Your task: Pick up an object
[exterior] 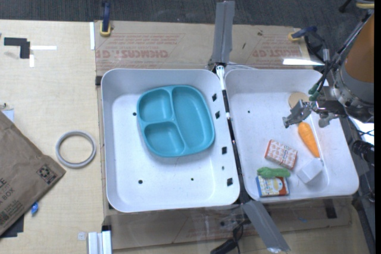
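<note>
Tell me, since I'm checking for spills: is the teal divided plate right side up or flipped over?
Right side up. The teal divided plate lies flat in the left bin with its three compartments facing upward.

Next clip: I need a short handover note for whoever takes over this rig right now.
Gripper: open, holding nothing, above the top end of the carrot in the right bin.
Also in that bin: a red-and-white box, a green piece on a small carton, a white block, a tan disc.
Left bin: a blue divided plate.
Done: nothing lifted.
Left: close on one object and raise it.
</note>
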`<state>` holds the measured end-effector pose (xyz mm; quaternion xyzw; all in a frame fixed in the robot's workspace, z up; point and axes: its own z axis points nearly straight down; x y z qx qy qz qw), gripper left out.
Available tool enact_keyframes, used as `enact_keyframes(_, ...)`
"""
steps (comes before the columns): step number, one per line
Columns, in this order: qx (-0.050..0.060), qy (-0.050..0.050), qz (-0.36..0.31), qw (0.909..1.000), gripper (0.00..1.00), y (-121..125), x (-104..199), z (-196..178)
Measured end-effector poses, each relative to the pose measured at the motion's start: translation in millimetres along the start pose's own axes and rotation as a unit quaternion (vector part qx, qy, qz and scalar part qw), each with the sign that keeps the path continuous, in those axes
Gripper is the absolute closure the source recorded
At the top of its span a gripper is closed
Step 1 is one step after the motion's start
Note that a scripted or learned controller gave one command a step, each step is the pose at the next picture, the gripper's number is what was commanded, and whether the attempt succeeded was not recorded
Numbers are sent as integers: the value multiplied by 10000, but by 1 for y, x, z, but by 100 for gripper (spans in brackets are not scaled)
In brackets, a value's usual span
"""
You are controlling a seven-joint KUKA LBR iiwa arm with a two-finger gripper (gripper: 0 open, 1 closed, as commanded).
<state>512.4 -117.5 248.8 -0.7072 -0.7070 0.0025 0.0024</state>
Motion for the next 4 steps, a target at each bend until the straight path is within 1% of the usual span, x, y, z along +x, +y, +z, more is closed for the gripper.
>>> enact_keyframes(1,-7,6,-388,9992,0,21,-54,121)
enact_keyframes(2,-22,3,-293,9996,0,45,-84,159)
enact_keyframes(3,-9,6,-272,9996,100,44,-86,153)
enact_keyframes(4,-14,-4,-272,9996,100,71,-38,30)
